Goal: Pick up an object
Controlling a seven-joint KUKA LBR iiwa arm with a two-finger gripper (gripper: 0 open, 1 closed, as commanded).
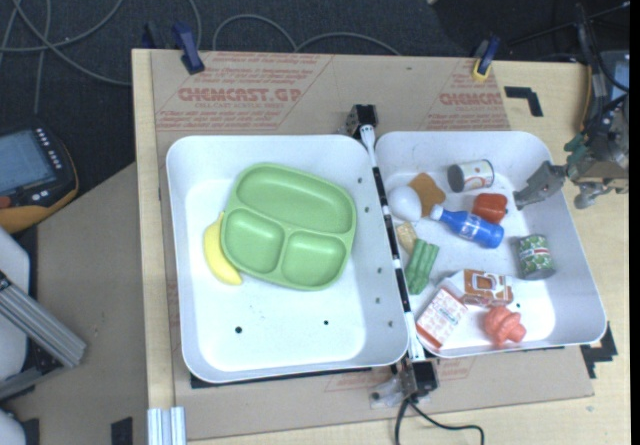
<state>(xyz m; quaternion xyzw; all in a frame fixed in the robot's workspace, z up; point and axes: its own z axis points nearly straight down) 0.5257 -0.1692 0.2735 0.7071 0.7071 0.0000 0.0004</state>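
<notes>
Gripper (pixel 545 183) position first: you see it over the right rim of the right bin (pixel 585 278), and it reaches in from the right side. You cannot tell from this view whether it is open or closed, and nothing shows in its grasp. Nearest to it, just to its left, lies a red object (pixel 489 205), and a little farther left and above is a small white can (pixel 471 175) lying on its side. Below and left of the tool you find a blue bottle (pixel 470 226) with a white cap, and below the tool a green can (pixel 535 256). Farther left are a white egg-shaped object (pixel 404 202), a brown piece (pixel 428 191) and a green vegetable (pixel 421 266). Well below the tool lie two small packets (pixel 442 314) and a red toy (pixel 504 324). Far to its left, in the left bin (pixel 195 313), a green divided plate (pixel 289 227) rests, with a yellow banana (pixel 219 253) touching its far edge.
</notes>
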